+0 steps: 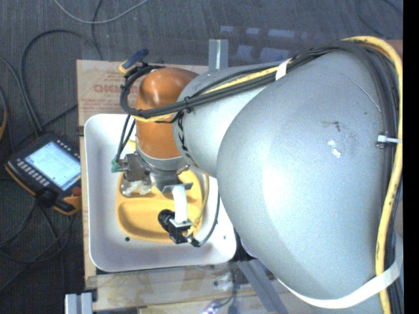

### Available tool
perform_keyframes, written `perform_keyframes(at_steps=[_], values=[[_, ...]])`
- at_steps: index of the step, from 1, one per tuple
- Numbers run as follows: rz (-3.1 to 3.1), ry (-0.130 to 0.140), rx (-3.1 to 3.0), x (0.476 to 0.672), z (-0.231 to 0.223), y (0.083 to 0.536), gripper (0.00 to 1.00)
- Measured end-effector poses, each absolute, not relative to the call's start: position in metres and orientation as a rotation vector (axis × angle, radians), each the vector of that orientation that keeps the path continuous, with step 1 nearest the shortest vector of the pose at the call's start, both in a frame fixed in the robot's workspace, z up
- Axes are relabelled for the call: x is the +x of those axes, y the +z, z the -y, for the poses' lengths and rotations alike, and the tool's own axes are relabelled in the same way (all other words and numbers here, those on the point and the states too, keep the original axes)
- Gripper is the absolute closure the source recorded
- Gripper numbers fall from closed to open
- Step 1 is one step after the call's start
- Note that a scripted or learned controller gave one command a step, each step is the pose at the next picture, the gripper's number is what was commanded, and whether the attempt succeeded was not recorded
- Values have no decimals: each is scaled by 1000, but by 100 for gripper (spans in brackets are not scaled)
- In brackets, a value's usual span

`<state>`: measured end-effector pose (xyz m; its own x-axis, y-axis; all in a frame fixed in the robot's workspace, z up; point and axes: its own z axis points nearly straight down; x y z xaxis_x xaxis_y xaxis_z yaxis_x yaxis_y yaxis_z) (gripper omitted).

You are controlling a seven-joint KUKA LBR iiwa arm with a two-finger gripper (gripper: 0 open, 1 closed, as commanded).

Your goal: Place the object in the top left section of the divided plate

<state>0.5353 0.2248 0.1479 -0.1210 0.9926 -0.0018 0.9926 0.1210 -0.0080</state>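
Dark carpet (39, 18) surrounded the bench (98, 84). The grey arm (294, 162) loomed over the white bin (98, 195), covering much of the yellow divided plate (141, 224). The gripper (136, 183) hung low over the plate's upper-left part; its opening, and where the object sat, could not be told. Released off-centre, the object might straddle a divider.
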Motion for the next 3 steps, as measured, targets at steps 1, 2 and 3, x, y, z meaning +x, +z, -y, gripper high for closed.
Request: perform_keyframes(at_steps=[1,2,3], values=[[2171,13,-2272,601,-155,220,100],[2327,12,-2107,592,-224,107,100],[2409,11,-2014,592,-90,181,100]])
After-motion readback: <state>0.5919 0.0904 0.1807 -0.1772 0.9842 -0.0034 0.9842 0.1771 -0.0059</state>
